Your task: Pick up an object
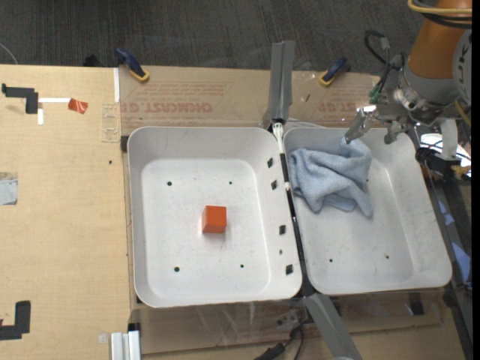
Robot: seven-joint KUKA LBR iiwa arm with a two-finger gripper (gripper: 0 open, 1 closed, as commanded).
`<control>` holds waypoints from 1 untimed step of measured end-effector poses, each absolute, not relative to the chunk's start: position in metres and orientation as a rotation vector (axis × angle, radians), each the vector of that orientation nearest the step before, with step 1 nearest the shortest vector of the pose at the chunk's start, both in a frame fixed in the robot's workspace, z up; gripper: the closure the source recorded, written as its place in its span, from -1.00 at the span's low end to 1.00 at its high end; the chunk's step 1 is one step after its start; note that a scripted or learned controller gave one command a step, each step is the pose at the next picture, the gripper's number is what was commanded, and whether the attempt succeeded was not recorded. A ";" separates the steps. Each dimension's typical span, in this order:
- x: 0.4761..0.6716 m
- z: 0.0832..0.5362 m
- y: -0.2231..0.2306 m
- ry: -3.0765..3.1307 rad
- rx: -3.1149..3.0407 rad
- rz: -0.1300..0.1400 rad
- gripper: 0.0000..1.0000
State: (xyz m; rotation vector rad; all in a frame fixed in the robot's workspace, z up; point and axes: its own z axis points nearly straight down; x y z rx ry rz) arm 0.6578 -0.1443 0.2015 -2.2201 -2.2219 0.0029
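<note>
From the camera view, the gripper [373, 130] is seen above the far edge of the right bin [420, 268], fingers spread, nothing held. A blue cloth [330, 178] is crumpled just below it. An orange block [214, 219] lies in the left bin [150, 276].

The orange block [214, 220] stands alone with open floor all round, while the blue cloth [332, 178] covers the right bin's [390, 268] far-left corner

Block [214, 220] in left bin [150, 276]; cloth [330, 178] in right bin [420, 253], far side
</note>
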 end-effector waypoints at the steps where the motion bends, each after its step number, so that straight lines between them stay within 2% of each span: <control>1: 0.593 0.095 -0.154 -2.287 -2.156 -0.001 -1.00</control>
